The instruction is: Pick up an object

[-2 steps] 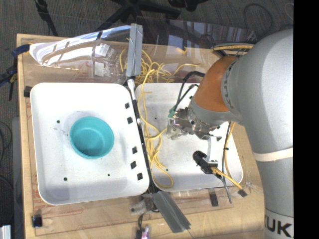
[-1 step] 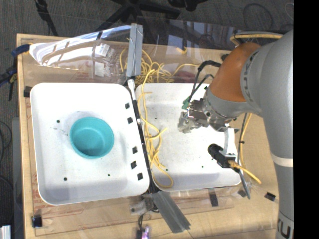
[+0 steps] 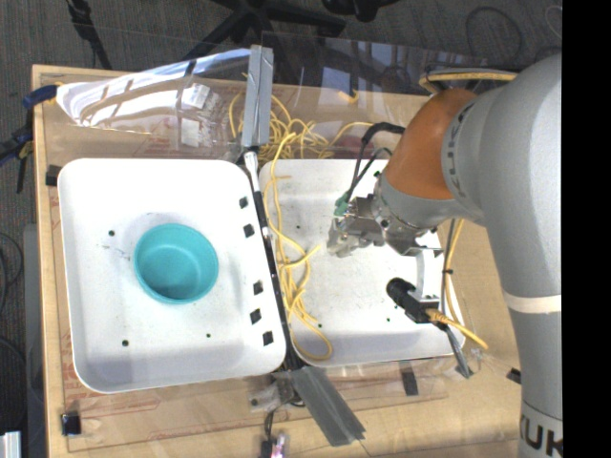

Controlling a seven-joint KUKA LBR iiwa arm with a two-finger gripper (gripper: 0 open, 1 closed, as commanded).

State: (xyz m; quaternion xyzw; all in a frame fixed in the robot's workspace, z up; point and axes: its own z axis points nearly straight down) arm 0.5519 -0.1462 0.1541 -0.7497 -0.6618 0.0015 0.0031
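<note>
Camera view is showing the end effector (image 3: 344, 235), open or shut unclear, hanging over the right white bin (image 3: 382, 346), likely needing to cross and straddle the rim of the round teal plastic bowl (image 3: 176, 263) sitting at the middle of the left white bin (image 3: 95, 351).

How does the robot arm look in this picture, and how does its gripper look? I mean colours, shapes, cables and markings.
The arm is thick, rounded and grey, with an orange band above the wrist, a pale ring lower down and black letters below that. Thin dark cables run to the small metallic gripper.
</note>
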